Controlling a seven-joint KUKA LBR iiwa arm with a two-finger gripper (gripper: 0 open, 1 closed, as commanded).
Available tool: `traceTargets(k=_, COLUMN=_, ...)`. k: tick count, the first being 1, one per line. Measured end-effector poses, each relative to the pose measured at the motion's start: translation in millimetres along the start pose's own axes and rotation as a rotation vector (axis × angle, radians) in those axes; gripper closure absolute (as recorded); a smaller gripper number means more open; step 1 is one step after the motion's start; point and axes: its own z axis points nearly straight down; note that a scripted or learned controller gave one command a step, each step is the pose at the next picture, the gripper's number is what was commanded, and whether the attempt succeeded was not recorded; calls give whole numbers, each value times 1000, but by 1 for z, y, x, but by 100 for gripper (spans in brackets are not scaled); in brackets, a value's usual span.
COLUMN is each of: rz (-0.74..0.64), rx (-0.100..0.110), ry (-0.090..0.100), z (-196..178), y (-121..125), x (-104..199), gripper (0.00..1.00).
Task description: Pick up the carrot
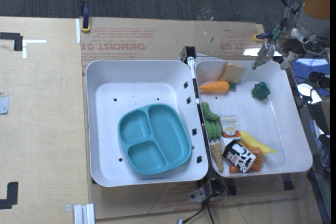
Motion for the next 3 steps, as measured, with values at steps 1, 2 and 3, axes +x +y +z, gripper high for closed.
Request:
traceTargets(k=1, rz=-47, rx=3, ry=1, z=130, y=5, x=27, gripper=0)
traceTargets(k=2, rz=202, rx=6, ry=1, z=174, y=7, x=43, gripper=0)
traceTargets(k=3, rz=463, rx=40, ry=0, z=180, y=20, x=49, gripper=0)
